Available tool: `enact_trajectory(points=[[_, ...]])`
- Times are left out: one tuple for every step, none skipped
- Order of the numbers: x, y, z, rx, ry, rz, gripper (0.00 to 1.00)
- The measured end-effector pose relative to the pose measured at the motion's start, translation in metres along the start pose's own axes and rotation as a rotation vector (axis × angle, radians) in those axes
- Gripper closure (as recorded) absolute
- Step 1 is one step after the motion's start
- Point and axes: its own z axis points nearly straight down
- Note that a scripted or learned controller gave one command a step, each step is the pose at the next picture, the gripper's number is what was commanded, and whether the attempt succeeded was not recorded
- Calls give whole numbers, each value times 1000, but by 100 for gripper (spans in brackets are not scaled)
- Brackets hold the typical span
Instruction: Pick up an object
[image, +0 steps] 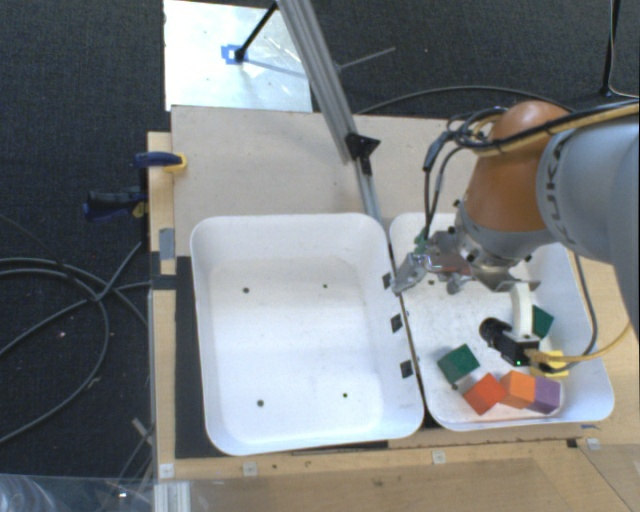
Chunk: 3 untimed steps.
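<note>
The tool (411, 272) hangs over the right bin (590, 400), at about ten o'clock within it and close to the rim it shares with the left bin (290, 330); its metal fingers look slightly apart with nothing between them. The grey arm (590, 170), with its orange band (510, 180), reaches in from three o'clock and covers the far part of that bin. The blocks lie well apart from the tool, clustered toward five o'clock in the right bin: a dark green block (459, 362), then a red block (483, 394) touching an orange block (518, 388), and a purple block (546, 395) just beside the orange one. Another green block (541, 321) sits at about three o'clock, partly hidden behind a white and black fitting on the arm. Both bins rest on the worktop (260, 170)
</note>
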Motion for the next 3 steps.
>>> enact_trajectory(points=[[22,-64,0,3,1,3,0],[-30,-82,-61,-10,-4,9,0],[-12,-80,-165,-12,-1,-1,0]])
